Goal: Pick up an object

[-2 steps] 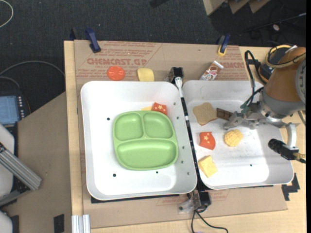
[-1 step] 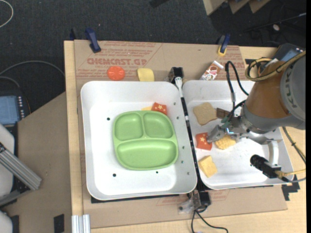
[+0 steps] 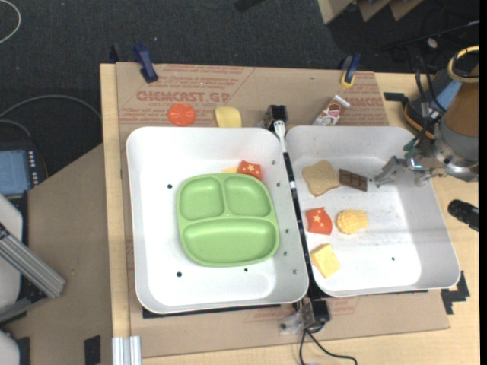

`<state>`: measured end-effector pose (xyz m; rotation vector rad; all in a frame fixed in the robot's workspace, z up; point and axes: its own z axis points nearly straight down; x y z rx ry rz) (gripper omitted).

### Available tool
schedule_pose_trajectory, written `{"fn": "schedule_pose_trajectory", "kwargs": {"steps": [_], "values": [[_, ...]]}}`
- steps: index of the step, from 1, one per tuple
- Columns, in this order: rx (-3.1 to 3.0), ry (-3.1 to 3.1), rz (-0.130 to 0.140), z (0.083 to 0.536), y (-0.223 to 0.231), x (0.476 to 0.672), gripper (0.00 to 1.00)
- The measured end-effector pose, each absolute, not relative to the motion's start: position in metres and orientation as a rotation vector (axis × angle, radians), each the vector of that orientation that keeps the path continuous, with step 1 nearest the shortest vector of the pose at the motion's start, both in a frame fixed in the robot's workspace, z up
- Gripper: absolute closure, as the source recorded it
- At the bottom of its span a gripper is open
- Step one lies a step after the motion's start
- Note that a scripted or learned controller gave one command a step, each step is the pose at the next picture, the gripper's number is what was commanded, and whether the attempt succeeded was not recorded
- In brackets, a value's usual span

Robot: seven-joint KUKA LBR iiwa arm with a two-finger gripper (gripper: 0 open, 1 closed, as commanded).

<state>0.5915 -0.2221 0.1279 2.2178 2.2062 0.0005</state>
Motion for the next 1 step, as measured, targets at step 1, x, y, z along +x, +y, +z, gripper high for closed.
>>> {"fn": "schedule_pose_trajectory", "kwargs": {"steps": [1], "values": [[2.208,2.226,0.009,0.1162,-0.1595,0.6708,0.0]]}}
